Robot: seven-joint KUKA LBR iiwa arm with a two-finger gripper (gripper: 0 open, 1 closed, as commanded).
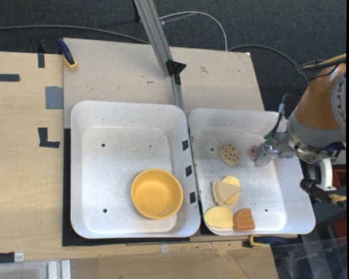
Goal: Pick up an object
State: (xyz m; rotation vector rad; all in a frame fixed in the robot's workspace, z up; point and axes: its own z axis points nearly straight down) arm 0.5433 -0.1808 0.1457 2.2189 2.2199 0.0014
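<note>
The gripper [264, 155] hangs over the right bin [291, 214], near a round cookie [229, 153]. Whether its jaws are wide or narrow cannot be told. A yellow bowl [157, 193] sits in the left bin [87, 156].

A dark carpet floor [75, 7] lies at the far side, with thin cables [203, 22] running over it. A light wooden bench [23, 150] sits on the left with grey tape marks [54, 97]. A silver metal pole [154, 28] leans across a pale board [122, 68].
</note>
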